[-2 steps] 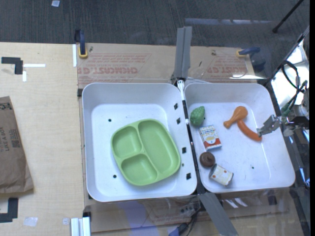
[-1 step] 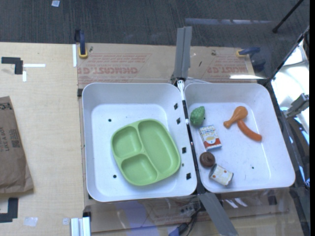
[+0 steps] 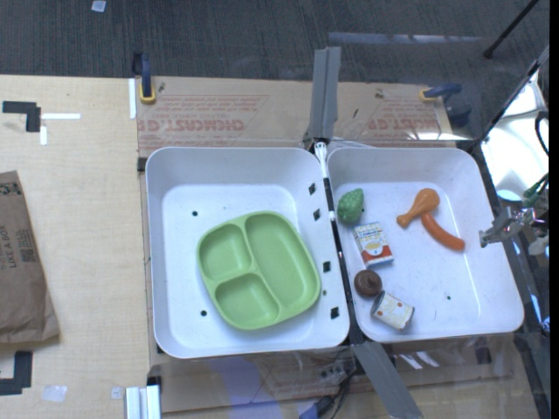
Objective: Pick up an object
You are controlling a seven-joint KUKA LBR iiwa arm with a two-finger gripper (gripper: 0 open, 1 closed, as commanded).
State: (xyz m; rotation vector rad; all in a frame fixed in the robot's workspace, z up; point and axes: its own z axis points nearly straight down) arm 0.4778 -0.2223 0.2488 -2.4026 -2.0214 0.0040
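We are starting at the left, where the left bin [image 3: 166, 260] is holding only a green divided plate [image 3: 258, 271], lying flat and well apart from the arm. It is wide and shallow, and we are judging it a poor candidate for this try.

Moving across the divider, the right bin [image 3: 489, 312] is carrying the smaller things. A green lumpy toy [image 3: 352, 206] is sitting near the divider. Just below it a small red and white carton [image 3: 374, 243] is lying flat, then a brown ball [image 3: 368, 282], then a white packet [image 3: 393, 311] near the front wall. Further right an orange drumstick [image 3: 419, 208] is lying beside an orange sausage [image 3: 444, 232]; the two are nearly touching at their upper ends.

At the far right the gripper [image 3: 502, 230] is showing as a small metal shape over the bin's right wall, blurred against the glare, so we are not able to tell whether it is open or closed. Nothing is showing in its grasp.

We are treating the sausage as the likeliest target, since it is the nearest thing. It is lying to the left of the gripper, near but apart. Its long axis is running from upper left to lower right, its lower end pointing roughly at the gripper. We are judging that the coming move is calling for a short reach leftward and a grasp taken across that slant.
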